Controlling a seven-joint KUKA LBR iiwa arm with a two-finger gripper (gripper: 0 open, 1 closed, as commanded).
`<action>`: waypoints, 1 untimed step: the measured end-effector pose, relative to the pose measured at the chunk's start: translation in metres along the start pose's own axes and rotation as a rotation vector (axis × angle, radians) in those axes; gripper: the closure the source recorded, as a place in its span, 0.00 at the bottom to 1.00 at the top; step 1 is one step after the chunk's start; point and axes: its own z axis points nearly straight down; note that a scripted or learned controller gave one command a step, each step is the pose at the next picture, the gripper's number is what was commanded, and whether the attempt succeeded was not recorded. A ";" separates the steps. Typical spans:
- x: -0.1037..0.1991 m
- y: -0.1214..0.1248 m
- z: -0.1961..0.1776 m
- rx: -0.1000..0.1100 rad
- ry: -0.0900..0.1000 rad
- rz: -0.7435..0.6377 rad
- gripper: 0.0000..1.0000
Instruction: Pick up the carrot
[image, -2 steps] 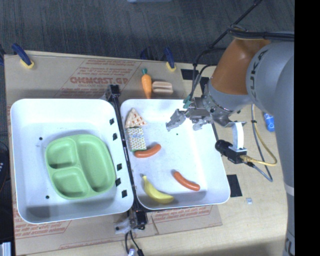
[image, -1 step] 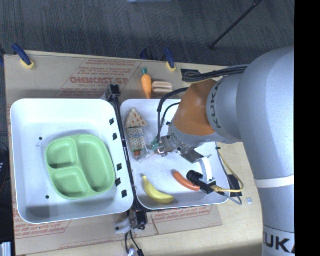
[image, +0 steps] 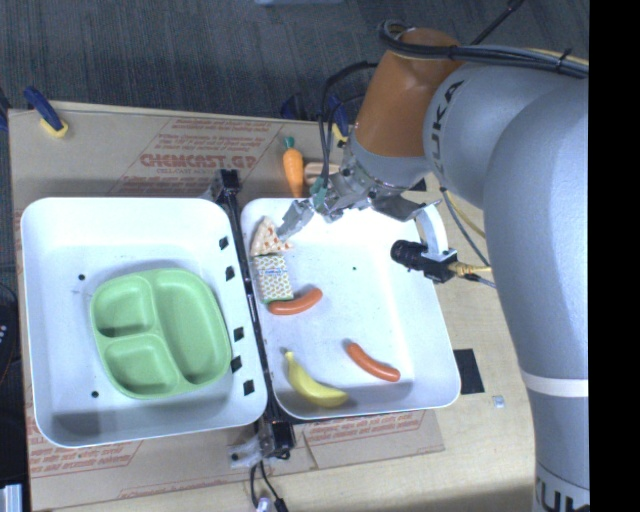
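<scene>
Carrot (image: 292, 170) lies outside the bin, just beside the tool (image: 297, 217).

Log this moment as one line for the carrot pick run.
gripper: over right white bin's top-left corner, near pizza slice | small orange carrot: on cardboard outside bin, not held | status: not picked

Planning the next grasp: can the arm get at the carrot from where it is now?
Probably yes. The carrot lies outside the right bin, on the bench just beyond its far rim, with nothing on top of it. The end effector hangs close by, over that bin's far left corner.
</scene>
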 end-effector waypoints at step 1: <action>0.011 0.029 -0.094 0.000 0.001 0.018 0.00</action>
